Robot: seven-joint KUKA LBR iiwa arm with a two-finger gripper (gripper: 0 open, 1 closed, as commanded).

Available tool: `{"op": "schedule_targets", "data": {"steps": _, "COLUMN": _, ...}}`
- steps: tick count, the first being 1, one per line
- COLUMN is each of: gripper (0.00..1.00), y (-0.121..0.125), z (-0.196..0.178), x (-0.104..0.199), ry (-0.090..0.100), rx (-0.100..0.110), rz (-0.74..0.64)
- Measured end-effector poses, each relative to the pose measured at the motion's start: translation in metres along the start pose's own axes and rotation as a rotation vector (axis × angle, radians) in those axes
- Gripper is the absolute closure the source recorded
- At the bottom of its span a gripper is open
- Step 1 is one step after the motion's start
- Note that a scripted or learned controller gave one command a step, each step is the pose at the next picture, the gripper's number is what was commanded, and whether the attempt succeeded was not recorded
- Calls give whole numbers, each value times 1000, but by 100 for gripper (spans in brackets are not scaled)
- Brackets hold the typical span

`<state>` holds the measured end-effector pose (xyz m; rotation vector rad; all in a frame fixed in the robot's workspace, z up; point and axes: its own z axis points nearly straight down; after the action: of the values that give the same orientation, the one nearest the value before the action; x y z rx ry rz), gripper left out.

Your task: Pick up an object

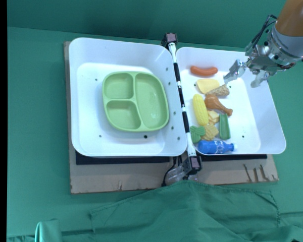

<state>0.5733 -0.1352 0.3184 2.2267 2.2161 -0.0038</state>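
Nothing has been picked up yet. The hand (245,73) is seen spread wide and holding nothing, above the right bin (265,122) near the tabletop's far right corner. The toy food, including a sausage (204,70), lies untouched along that bin's left side.

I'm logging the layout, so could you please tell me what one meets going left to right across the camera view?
Green divided plate in the left bin → black divider between the bins → corn cob → green cucumber → gripper, jaws open, at the right bin.
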Motion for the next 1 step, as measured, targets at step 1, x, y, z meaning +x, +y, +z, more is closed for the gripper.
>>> {"op": "schedule_targets", "data": {"steps": 1, "gripper": 0, "y": 6, "z": 60, "x": 0, "ry": 1, "rx": 1, "rz": -1}}
